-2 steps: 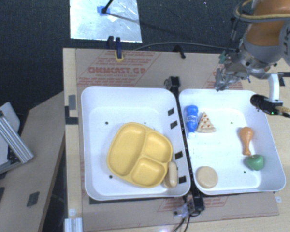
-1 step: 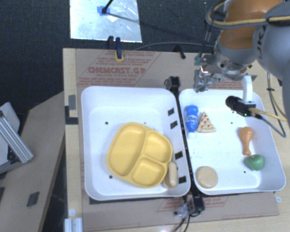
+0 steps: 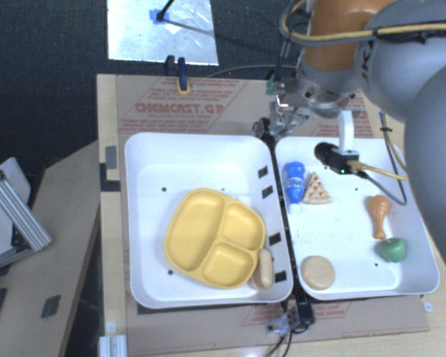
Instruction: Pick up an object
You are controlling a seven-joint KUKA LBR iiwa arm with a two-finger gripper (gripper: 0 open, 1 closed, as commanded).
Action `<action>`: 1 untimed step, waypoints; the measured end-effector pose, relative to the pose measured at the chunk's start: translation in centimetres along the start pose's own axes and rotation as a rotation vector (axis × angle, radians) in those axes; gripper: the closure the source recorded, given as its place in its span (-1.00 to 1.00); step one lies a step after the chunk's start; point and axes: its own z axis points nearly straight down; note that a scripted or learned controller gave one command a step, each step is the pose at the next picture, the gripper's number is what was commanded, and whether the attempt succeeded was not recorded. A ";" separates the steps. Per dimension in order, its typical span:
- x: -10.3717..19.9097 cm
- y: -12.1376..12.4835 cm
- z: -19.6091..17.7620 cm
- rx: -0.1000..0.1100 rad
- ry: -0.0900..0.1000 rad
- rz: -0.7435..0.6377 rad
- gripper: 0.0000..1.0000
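The right bin [image 3: 357, 274] holds a blue bottle [image 3: 293, 181] lying by the divider, with a pizza slice [image 3: 317, 190] touching its right side. A tan drumstick [image 3: 379, 213], a green vegetable [image 3: 392, 250] and a round beige bun [image 3: 317, 271] lie further right and toward the front. In the left bin [image 3: 145, 199] a yellow divided plate [image 3: 214, 236] rests with a small bread roll [image 3: 264, 268] against its right edge. My gripper [image 3: 276, 123] hangs over the far end of the divider between the bins, above and behind the bottle. Nothing is seen in its grasp.
The grey arm and its orange band [image 3: 349, 13] fill the upper right, above the right bin's far side. A black unit with a green light [image 3: 336, 158] and yellow cable hangs over that bin. A blue clamp [image 3: 180, 69] stands on the cardboard behind the left bin.
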 end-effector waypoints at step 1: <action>4.9 0.0 0.3 0.001 0.000 0.001 1.00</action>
